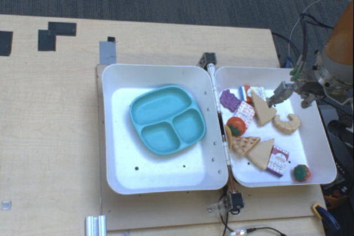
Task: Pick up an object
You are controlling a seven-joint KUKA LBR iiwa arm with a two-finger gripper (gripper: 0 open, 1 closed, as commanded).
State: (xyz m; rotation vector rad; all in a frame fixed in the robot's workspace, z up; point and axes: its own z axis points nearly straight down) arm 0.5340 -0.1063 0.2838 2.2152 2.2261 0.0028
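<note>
My gripper (290,98) hangs over the back right part of the right bin (326,160). Its two dark fingers are spread apart, so it is open, and nothing sits between them. Just below it lies a tan crescent-shaped pastry (287,123). The left fingertip is near a tan wedge (263,110). Further toy food lies in that bin: purple grapes (229,99), a red tomato (236,125), a waffle triangle (243,145), another tan wedge (261,153), a red-and-white carton (278,161) and a small red ball with green (301,172).
The left bin (119,119) holds a teal three-compartment plate (166,119). A ridge (218,119) divides the two bins. Two small printed cartons (246,112) lie near the ridge at the back of the right bin. Cables run along the bench's right side.
</note>
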